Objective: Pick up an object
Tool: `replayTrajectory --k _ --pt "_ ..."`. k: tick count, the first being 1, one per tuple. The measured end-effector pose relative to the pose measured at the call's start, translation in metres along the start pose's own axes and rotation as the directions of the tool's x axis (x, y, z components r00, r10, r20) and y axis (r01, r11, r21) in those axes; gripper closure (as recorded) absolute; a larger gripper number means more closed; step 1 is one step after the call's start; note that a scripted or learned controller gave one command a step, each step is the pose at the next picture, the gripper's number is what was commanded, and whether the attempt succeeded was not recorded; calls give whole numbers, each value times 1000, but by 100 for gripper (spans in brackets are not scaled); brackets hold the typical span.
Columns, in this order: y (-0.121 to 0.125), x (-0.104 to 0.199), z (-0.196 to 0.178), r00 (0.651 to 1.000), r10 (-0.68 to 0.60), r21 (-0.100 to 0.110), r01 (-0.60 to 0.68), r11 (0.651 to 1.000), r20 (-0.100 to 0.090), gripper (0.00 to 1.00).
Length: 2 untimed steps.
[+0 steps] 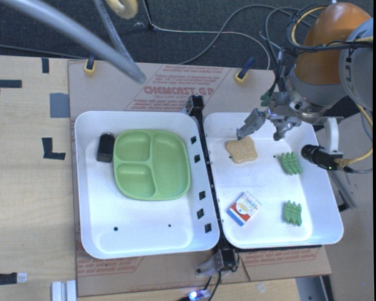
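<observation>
Toast-like tan slab, the object nearest the claw, is seen lying flat in the upper left part of the right bin, close to the divider between the two bins. The claw is held just above and to the right of the slab, with its two fingers spread apart and nothing between them; the left fingertip is seen near the slab's upper edge, though contact cannot be confirmed. The slab is judged to be light, thin and fairly stiff, probably a toy food piece, so little grip force should be needed. A hold across two opposite edges is suggested, since the flat top offers the fingers nothing to pinch. Because the piece lies flush on a smooth white floor, it may be pushed aside rather than lifted. Two green ridged pieces and a small printed packet are also shown in the right bin; a green divided plate and a dark block are shown in the left bin.
</observation>
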<state>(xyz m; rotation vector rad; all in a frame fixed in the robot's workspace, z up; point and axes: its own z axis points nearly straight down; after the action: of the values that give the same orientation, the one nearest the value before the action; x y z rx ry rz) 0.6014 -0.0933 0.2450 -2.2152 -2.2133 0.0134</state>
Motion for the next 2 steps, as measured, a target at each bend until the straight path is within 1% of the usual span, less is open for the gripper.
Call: replayTrajectory --k 1,2 --pt "2 0 -6 1000 -2 -12 2 1000 1 0" --pt "5 6 57 1000 -3 -5 3 1000 1 0"
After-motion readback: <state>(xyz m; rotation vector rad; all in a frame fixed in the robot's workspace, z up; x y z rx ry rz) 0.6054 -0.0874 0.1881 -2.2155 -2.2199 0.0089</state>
